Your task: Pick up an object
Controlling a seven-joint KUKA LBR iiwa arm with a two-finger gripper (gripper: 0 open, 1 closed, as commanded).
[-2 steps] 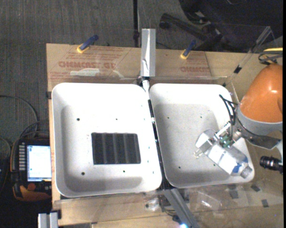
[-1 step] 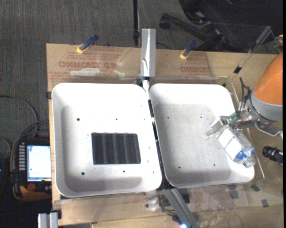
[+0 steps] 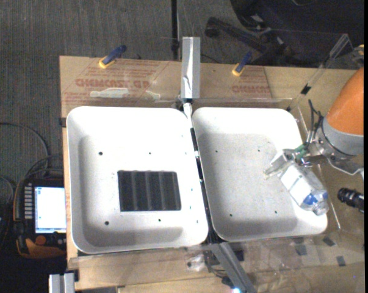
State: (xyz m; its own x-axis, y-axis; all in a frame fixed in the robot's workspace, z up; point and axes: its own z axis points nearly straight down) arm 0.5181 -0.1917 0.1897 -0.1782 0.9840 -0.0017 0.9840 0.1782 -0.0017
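Gripper (image 3: 280, 162), finger spread unclear, hovers in approach just above a clear plastic bottle (image 3: 304, 191); descent likely comes next.

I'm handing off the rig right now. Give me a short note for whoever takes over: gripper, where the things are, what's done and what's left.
Gripper: over the right part of the right bin, arm coming in from the right edge. Whether it is open or shut can't be made out from this view.
Objects: a clear plastic bottle with a blue end lies near the right bin's right rim, just below the gripper. A dark ribbed block lies flat in the middle of the left bin.
Done: nothing visibly lifted; the bottle looks to be resting in the bin.
Left: grasp one object, probably the bottle as it is nearest, and lift it.
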